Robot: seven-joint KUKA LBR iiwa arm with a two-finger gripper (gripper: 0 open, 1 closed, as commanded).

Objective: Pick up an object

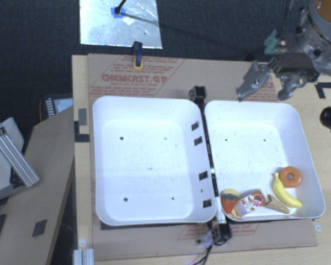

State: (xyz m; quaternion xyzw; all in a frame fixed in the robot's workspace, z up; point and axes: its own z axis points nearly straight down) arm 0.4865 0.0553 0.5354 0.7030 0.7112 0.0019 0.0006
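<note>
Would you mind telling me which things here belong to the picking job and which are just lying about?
Part of the job:
- hand, open, above the right bin's far edge
- banana
- orange ring
- red-and-white packet
- orange round toy
- right bin

Just lying about:
- left bin
- silver sheet
- yellow clip

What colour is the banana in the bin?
Yellow. The banana lies in the right bin, seen clearly in the camera view.

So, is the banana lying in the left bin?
No, the banana lies in the right bin, near its front right corner beside an orange ring.
</note>
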